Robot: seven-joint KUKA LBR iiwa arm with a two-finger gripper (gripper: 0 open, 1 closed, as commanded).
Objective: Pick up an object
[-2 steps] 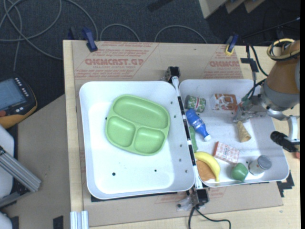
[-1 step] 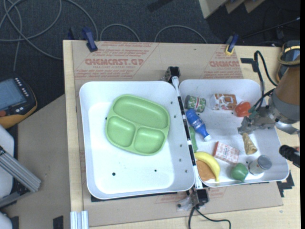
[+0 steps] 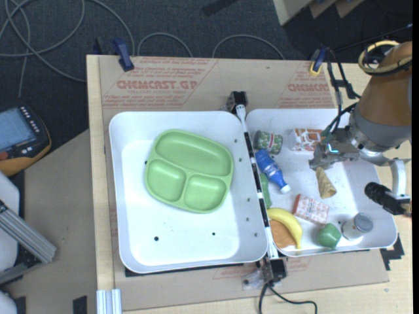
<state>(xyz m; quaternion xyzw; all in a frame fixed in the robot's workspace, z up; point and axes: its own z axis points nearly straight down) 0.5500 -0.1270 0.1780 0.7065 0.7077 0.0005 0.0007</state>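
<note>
My gripper [image 3: 327,157] hangs over the right bin [image 3: 386,241], near its back right part. Directly below it in the view lies a tan cone-shaped object [image 3: 326,184], whose top end reaches the gripper; whether they touch is unclear. A red and white carton [image 3: 306,138] lies just to the gripper's left. Also in this bin are a blue bottle [image 3: 270,169], a green can [image 3: 267,140], a red and white packet [image 3: 311,209], a banana [image 3: 289,222], a green apple [image 3: 329,235] and a small grey can [image 3: 359,225].
The left bin [image 3: 131,227] holds a green divided plate [image 3: 190,170]. A black clamp [image 3: 237,101] sits where the two bins meet at the back. The grey arm with its orange band [image 3: 386,90] comes in from the right, over the right bin's edge.
</note>
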